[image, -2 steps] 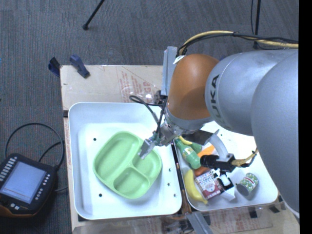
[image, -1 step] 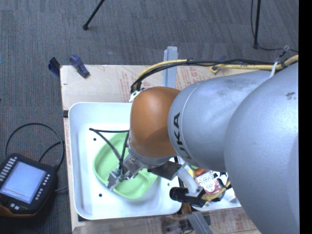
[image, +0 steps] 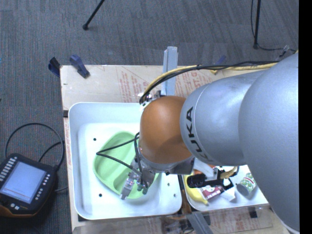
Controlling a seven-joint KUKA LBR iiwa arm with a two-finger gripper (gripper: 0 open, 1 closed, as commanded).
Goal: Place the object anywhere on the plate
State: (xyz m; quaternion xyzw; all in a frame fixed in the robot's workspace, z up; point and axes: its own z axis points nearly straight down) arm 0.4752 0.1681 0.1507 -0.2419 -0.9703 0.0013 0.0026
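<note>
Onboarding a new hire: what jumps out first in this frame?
The big grey arm with its orange band reaches in from the right and covers much of the bench. Its gripper hangs over the green plate in the left bin. Small items, one yellow, crowd the right bin.

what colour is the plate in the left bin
Pale green. The plate shows best in the camera view, lying in the left bin, partly under the arm.

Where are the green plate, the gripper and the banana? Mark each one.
green plate (image: 111,161): camera view, on its bare inner surface, left of the arm.
gripper (image: 133,189): camera view, between its fingertips, over the plate's near rim.
banana (image: 196,195): camera view, on its yellow curve in the right bin.
</note>
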